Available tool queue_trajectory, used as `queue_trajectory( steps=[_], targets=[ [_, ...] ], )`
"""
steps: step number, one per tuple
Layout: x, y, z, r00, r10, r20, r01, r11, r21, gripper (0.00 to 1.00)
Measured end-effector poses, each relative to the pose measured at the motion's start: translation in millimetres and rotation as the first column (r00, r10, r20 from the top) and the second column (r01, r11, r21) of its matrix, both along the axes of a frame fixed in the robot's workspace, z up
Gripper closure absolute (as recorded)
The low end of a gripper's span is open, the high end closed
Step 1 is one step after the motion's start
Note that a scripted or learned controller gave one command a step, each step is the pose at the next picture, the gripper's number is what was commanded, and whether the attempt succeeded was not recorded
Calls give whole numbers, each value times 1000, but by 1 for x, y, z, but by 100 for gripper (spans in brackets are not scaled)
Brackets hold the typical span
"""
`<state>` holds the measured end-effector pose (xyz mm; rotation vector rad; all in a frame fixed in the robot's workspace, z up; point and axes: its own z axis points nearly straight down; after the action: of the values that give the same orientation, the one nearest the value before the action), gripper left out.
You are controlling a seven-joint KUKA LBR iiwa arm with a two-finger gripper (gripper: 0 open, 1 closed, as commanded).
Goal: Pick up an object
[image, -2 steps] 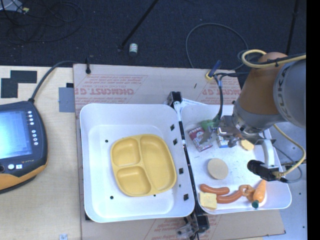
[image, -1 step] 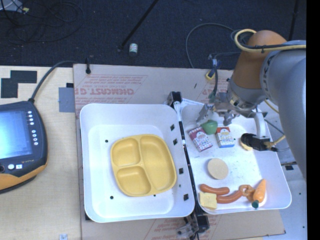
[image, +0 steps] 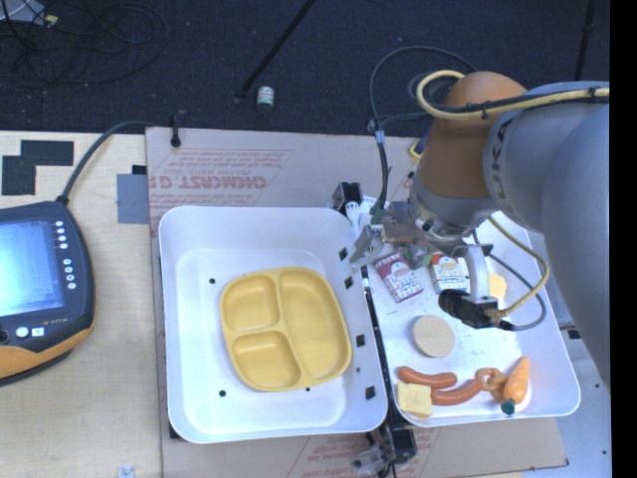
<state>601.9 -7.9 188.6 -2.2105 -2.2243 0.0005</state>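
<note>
The yellow divided plate (image: 285,329) sits alone in the left bin (image: 189,247), while the right bin (image: 557,386) holds the pickings: red packet (image: 403,279), round cracker (image: 434,336), sausages (image: 443,384). I'd drop squarely over one piece. The arm (image: 518,157) leans in low; its gripper (image: 453,277) is hard to read.
</note>
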Motion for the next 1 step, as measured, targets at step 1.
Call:
queue_trajectory(
  steps=[1],
  targets=[
    [43,-100,-34,1000,-11,4,11,1000,-7,0]
  ],
)
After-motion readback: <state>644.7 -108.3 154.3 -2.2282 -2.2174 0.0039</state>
